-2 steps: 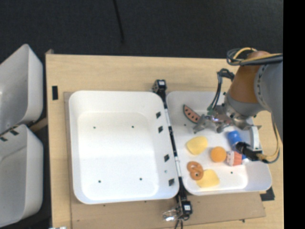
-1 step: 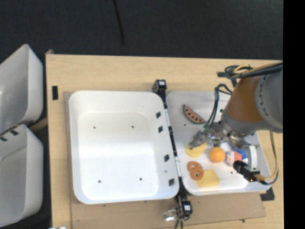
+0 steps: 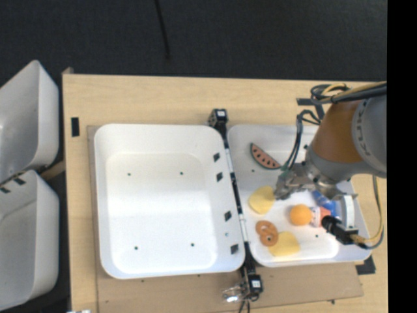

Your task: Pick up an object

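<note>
The right bin (image 3: 260,135) holds several toy foods. A watermelon slice (image 3: 263,155) lies near its back left. A pale yellow piece (image 3: 261,201) sits mid-left, a brown pretzel-like ring (image 3: 266,232) lies near the front, and another yellow piece (image 3: 285,246) sits beside it. An orange ball (image 3: 300,215) rests right of centre, next to a blue, white and red item (image 3: 324,212). My gripper (image 3: 285,189) hangs low over the bin, just right of the pale yellow piece and above the orange ball. The wrist hides its fingertips.
The left bin (image 3: 156,197) lies alongside, separated by a rim with black clips (image 3: 229,175). White containers (image 3: 26,175) stand off the bench's left edge. Cables (image 3: 326,95) trail from the arm at the right.
</note>
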Robot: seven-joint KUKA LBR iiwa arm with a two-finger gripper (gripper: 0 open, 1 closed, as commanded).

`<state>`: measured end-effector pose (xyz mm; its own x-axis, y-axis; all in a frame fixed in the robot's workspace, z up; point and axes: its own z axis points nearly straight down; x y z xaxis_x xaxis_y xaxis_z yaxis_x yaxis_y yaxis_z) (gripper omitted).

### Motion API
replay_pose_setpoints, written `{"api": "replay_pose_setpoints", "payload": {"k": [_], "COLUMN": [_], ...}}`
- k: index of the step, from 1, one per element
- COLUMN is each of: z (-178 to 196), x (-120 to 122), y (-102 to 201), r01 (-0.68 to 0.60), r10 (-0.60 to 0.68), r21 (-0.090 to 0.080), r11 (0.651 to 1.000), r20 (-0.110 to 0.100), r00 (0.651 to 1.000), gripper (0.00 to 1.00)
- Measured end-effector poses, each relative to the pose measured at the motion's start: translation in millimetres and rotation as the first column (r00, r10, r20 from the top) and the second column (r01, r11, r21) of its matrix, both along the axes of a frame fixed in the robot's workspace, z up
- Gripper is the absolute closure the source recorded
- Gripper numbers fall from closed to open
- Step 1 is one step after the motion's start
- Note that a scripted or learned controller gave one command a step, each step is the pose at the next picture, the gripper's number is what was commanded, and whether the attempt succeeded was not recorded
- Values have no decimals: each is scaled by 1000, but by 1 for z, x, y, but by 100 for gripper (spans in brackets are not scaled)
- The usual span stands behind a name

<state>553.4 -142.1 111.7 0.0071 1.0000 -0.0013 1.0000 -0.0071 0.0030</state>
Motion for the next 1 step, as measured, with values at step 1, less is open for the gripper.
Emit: {"api": "replay_pose_setpoints", "payload": {"k": [1], "z": [-11], "x": [-9], "y": [-58], "r01": [-2], "r10": [2], "r21": [-3], "r11": [1000], "r20": [-3], "r00": [1000], "gripper": [100]}}
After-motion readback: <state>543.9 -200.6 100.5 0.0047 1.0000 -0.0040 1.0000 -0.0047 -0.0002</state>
